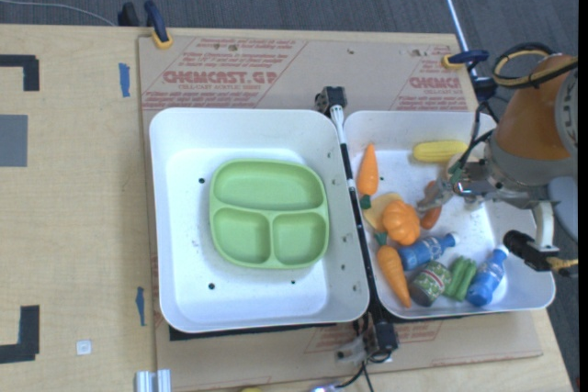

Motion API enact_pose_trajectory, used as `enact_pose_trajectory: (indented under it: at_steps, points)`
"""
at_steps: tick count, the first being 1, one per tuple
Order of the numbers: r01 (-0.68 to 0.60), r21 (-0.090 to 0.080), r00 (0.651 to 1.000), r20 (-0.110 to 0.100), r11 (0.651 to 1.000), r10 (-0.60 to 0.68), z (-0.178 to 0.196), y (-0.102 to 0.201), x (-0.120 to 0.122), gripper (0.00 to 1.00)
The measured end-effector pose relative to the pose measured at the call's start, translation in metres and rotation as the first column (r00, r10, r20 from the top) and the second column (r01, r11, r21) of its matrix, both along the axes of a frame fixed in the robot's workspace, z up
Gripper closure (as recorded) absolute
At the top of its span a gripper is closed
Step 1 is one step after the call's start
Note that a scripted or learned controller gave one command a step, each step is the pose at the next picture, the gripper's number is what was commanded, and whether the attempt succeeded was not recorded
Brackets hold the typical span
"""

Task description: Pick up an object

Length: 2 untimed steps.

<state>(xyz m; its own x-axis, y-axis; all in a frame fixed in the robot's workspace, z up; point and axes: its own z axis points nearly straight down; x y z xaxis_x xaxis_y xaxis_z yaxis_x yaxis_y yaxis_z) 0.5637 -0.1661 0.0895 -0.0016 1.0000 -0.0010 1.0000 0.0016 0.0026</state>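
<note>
I see the gripper (432,200) low in the right bin (528,294), beside a glossy plastic orange pumpkin (401,219) at its left edge; I cannot tell how its jaws stand. Left bin (175,225): three-compartment green plate (269,213).

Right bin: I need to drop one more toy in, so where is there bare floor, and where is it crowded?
In the right bin, bare floor lies along the far wall between the upright carrot and the corn, and by the right wall past the blue bottle. The near half is crowded: pumpkin, a second carrot, bottles and a can. The gripper hangs over the middle.
</note>
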Motion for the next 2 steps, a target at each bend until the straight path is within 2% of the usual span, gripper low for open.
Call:
enact_pose_trajectory:
  at_steps: [1, 2]
  points:
    - [0.002, -0.001, 1.0, 0.001, 1.0, -0.002, 0.01, -0.001, 0.0, 1.0]
    - [-0.001, 0.002, 1.0, 0.0, 1.0, 0.001, 0.145, 0.079, 0.035, 1.0]
